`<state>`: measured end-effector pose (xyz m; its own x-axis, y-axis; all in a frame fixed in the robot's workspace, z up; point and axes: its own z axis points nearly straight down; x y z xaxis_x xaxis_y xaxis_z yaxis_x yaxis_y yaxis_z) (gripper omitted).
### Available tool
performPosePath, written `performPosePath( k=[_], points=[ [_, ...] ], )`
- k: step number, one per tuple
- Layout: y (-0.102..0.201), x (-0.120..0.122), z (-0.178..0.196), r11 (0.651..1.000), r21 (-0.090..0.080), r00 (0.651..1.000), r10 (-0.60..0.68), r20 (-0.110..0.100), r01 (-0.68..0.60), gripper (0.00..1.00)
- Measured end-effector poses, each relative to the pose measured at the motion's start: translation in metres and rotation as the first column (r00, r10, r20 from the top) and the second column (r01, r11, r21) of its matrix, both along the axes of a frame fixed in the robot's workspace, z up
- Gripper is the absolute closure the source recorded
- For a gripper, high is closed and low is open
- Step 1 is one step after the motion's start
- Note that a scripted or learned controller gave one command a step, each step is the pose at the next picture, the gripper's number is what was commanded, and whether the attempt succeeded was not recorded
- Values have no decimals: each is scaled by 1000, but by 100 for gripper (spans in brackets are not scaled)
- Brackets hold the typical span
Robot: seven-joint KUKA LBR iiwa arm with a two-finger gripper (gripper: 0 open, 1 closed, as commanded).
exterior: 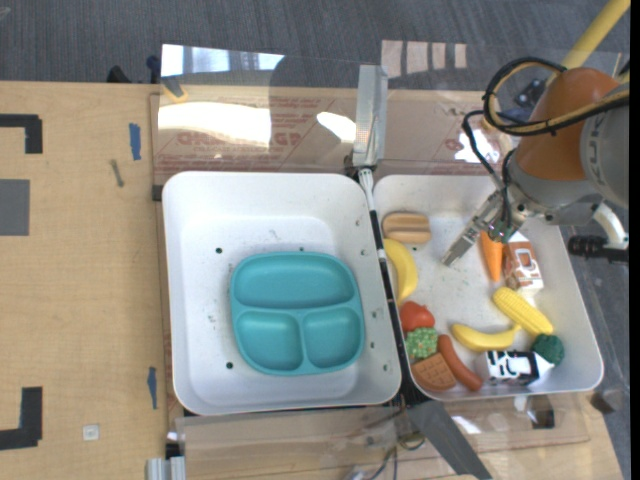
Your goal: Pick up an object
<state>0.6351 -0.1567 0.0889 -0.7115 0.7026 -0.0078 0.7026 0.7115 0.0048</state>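
The carrot (492, 255) stood nearly upright in the view, in the upper right part of the right bin (590, 343), its long axis running roughly top to bottom with the narrow end pointing down toward the corn cob (522, 311). It looked the likeliest target, since the gripper (480, 233) hung right at its upper end, reaching in from the right. One finger (458, 249) slanted down and to the left, well clear of the carrot; the other seemed to sit close against the carrot's top, so the fingers appeared spread apart with nothing plainly held between them. The carrot therefore lay to the right of the gap's middle, not squarely inside it, and a closing move would probably need a small shift rightward first. A small white carton (524, 266) lay just beside the carrot on its right and could get in the way. Farther off lay a hot dog bun (406, 227), two bananas (402, 269), a tomato (417, 317) and broccoli (547, 348). The left bin (190, 298) held a teal divided plate (296, 310).
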Motion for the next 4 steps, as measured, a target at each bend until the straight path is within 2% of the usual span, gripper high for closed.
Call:
performPosePath(
  k=[1, 2, 3, 4],
  points=[
    [0, 3, 13, 1000, -3, 1000, 3, 9, -3, 100],
    [91, -10, 146, 999, 2, 999, 49, 12, -49, 100],
    [34, -90, 11, 974, 4, 974, 226, -17, -226, 100],
    [-52, -54, 1, 789, -4, 789, 614, -3, -614, 100]
  ],
)
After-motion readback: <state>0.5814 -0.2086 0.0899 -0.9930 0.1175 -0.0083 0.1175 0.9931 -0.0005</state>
